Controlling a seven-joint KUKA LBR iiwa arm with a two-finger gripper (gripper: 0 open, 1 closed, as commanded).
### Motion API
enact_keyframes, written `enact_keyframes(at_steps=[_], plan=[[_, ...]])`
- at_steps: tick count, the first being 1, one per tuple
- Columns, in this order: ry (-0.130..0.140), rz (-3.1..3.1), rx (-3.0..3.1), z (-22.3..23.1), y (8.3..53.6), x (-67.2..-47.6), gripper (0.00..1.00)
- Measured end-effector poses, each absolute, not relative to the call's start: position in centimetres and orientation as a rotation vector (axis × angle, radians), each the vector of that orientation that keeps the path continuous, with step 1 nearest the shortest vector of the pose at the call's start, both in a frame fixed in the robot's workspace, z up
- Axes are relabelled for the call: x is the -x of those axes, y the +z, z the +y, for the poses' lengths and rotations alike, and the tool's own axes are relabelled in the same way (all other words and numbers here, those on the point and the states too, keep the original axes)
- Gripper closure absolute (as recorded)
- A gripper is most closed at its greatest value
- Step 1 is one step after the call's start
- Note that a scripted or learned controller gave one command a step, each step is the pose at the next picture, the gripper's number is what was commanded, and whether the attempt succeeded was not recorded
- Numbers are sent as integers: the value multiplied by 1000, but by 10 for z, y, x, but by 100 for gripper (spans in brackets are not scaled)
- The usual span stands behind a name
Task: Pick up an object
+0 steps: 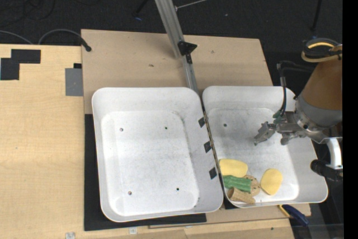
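Gripper (pixel 272 134) is seen with fingers spread, nothing held, over the right bin (pixel 246 99), above yellow pieces (pixel 233 167).

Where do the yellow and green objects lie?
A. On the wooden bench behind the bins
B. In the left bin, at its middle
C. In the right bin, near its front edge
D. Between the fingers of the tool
C: the two yellow objects and the green object lie together in the right bin, at its near edge, apart from the tool.
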State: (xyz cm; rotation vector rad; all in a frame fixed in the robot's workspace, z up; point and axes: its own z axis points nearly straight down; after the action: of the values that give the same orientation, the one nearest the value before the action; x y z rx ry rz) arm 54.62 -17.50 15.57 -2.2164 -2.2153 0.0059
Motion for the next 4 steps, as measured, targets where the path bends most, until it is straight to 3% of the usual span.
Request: enact_keyframes(at_steps=[1, 2, 3, 4], plan=[[6, -2215, 2218, -172, 94, -552, 0], [1, -2213, 2226, -173, 92, -552, 0], [1, -2207, 2231, -173, 102, -552, 100], [-2, -2215, 2231, -173, 162, -545, 100]])
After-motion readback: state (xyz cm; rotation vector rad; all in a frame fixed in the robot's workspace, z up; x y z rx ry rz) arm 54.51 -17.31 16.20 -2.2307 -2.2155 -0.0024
